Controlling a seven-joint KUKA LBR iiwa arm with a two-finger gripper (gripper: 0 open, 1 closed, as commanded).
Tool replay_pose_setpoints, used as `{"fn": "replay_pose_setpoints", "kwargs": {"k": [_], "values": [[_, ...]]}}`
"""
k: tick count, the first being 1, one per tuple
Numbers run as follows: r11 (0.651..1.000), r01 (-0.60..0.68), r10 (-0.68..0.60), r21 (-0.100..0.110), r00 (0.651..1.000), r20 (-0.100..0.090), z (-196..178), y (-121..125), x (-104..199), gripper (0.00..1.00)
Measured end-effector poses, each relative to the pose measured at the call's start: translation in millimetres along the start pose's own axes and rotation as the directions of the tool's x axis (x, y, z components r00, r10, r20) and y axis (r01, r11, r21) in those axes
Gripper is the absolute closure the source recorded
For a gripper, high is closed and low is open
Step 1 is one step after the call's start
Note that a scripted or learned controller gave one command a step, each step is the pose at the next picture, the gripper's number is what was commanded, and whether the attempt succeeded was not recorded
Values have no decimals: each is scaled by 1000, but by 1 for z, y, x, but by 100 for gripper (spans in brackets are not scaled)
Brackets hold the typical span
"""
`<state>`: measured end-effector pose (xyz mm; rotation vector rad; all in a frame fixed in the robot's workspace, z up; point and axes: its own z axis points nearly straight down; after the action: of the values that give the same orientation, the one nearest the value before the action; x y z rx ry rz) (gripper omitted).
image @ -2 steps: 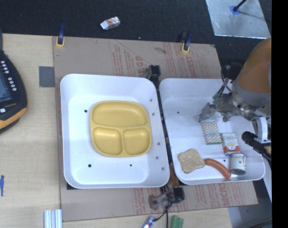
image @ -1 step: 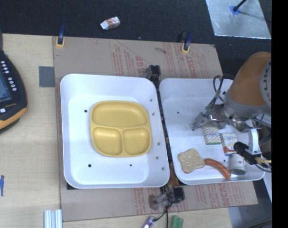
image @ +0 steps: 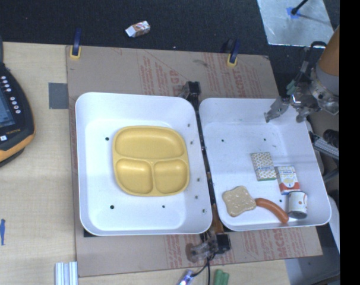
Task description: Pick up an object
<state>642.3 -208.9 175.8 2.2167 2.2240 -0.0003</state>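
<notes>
Nothing has been picked up yet: the gripper (image: 285, 107) hovers over the far right corner of the right bin (image: 239, 120), fingers spread and holding nothing. Every candidate lies at that bin's near right corner (well apart from the gripper): patterned packet (image: 262, 165), small carton (image: 287, 179), toast piece (image: 238, 200), sausage (image: 272, 209), can (image: 297, 204). Beside that bin, the left bin (image: 94, 159) carries a yellow divided plate (image: 150, 160). No obstacle blocks the reach, I judge.
</notes>
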Motion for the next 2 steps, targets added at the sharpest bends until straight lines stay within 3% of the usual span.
{"fn": "replay_pose_setpoints", "kwargs": {"k": [1, 2], "values": [[1000, 1, -1, 6, 1000, -1, 85, -58, 31, 0], [1000, 1, -1, 5, 1000, 0, 84, -85, 47, 0]]}}
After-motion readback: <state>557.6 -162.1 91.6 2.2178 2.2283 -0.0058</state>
